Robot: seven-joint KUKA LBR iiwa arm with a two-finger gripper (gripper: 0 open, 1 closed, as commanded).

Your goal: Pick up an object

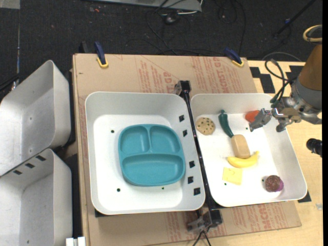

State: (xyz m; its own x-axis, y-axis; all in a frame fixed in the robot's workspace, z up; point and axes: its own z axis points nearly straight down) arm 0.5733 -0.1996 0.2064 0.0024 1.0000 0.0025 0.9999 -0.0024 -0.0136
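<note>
Cardboard-topped surface (154, 70) | right bin (292, 152): banana (243, 161) mid-bin, red object (252, 116) at far edge | gripper (270, 118) beside red object, fingers spread, nothing held | advice: centre over red object before closing

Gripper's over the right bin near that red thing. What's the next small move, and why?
Probably ease the gripper down and slightly left over the red object. The fingers look spread with nothing between them, and that object lies closest, apart from the cookie and banana.
</note>
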